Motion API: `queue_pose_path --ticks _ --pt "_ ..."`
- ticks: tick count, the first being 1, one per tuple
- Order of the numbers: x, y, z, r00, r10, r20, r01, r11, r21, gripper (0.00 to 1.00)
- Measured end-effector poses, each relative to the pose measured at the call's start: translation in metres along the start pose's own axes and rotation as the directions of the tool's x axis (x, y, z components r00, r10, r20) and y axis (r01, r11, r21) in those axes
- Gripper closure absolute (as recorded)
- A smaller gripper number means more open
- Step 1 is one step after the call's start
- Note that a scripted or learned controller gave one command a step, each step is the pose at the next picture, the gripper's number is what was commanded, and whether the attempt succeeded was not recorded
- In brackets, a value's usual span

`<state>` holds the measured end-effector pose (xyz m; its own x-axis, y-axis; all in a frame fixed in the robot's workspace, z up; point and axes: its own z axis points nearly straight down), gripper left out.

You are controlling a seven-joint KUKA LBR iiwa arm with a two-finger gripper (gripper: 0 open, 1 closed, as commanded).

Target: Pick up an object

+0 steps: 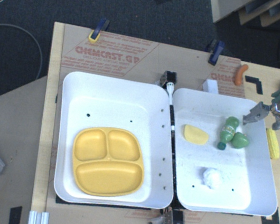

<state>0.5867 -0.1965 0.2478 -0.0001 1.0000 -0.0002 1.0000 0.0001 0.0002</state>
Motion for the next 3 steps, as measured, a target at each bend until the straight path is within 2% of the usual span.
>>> queue_pose_path --ticks 1,2,3 --pt "0.024 -0.010 0.133 1.000 -0.001 -0.005 0.001 1.000 0.011 0.00" --pt "0.010 -0.002 0.165 1.000 0.001 -0.001 -0.001 1.000 0.005 0.00" --pt "0.068 -0.007 0.163 1.000 -0.005 -0.004 0.005 1.000 0.004 0.00"
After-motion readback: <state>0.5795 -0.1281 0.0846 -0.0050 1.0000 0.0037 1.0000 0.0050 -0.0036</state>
